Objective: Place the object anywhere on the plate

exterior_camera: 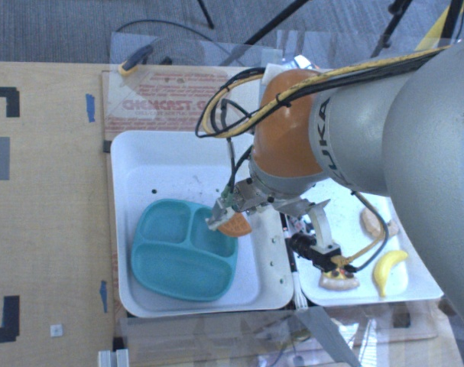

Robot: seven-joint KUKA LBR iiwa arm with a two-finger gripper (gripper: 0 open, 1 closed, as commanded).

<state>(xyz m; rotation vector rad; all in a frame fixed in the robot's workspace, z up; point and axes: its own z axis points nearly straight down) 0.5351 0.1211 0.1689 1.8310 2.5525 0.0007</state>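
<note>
Orange snack piece [233,225] looks clamped in your jaws [225,219] (hard to be sure), hanging over the teal plate's [178,262] rim so 1 release lands it.

1. Black capital letters, "UKA", are being shown on the grey arm casing [323,132], just right of the orange band [289,125]; they are reading sideways, and the start of the word is being cut off by the band.
2. Faded red block lettering is being displayed across the clear sheet [174,102] lying on the cardboard above the left bin [128,159]; the word is too washed out to be read with certainty.
3. No other text, number or sign is being shown legibly.
</note>
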